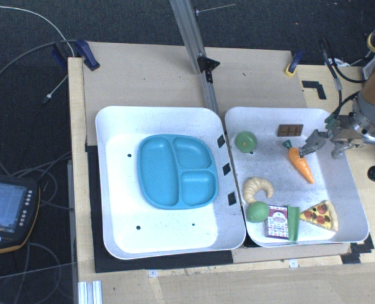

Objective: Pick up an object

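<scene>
The right bin (346,189) holds several toy foods: an orange carrot (300,163), a brown chocolate bar (289,130), a green apple (245,142), a croissant (257,186), a green lime (258,211), a small red and white box (277,222) and a pizza slice (319,215). My gripper (322,148) hovers over the bin's upper right part, just right of the carrot's top and below the chocolate bar. Its fingers stand open with nothing between them.
The left bin (121,189) holds a blue divided plate (177,171). A metal pole (190,30) slants up from between the bins. A green strip (293,223) lies beside the small box. Cables and a pendant (7,211) lie off the bench at left.
</scene>
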Robot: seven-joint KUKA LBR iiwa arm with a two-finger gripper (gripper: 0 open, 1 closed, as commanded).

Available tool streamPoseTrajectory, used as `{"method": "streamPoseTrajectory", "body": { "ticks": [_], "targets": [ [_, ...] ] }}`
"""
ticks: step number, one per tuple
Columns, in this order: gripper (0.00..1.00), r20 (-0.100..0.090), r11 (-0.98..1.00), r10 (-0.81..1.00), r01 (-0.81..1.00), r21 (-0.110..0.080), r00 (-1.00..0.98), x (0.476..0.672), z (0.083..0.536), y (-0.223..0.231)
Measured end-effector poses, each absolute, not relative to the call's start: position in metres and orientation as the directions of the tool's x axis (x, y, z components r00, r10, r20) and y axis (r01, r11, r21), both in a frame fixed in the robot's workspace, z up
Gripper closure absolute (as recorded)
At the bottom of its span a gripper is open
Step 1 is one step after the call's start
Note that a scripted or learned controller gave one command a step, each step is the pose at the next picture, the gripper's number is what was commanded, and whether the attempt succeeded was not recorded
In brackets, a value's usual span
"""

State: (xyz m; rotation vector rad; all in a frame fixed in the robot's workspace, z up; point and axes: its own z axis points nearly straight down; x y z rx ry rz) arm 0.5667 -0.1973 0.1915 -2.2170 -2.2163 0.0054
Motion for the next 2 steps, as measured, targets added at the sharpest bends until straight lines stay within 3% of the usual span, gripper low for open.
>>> {"method": "streamPoseTrajectory", "body": {
  "ticks": [2],
  "targets": [
    [0.00,0.003,0.000,1.000,1.000,-0.007,0.000,0.568,0.092,-0.188]
  ]
}}
